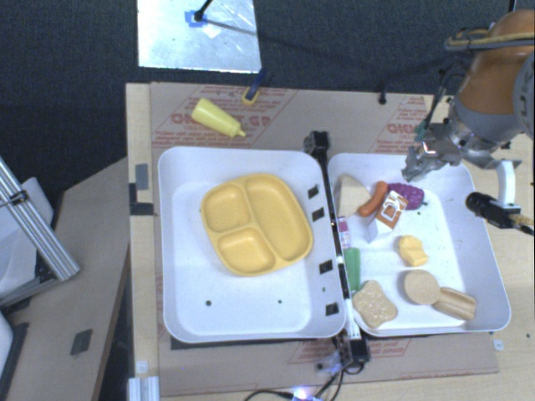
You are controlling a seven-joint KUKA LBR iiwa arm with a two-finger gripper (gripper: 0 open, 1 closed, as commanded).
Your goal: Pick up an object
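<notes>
Claw over right bin, approach step; nothing seen held.

Claw (415, 167) hangs at the right bin's (493, 284) far edge, just beside the purple item (408, 195); grip state cannot be told. Judged next: descend squarely onto one item. The left bin (180, 249) carries a yellow tray (254, 222); a mustard bottle (216, 117) lies on the bench's far side.

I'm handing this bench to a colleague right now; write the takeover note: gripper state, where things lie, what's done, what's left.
Gripper: above the right bin's far edge, near the purple toy; nothing seen held.
Right bin: purple toy, orange sausage, small box, pale wedge, yellow lump, bread slice, green piece.
Left bin: yellow divided tray.
Done: no pick yet.
Left: grasp and lift one object.
</notes>
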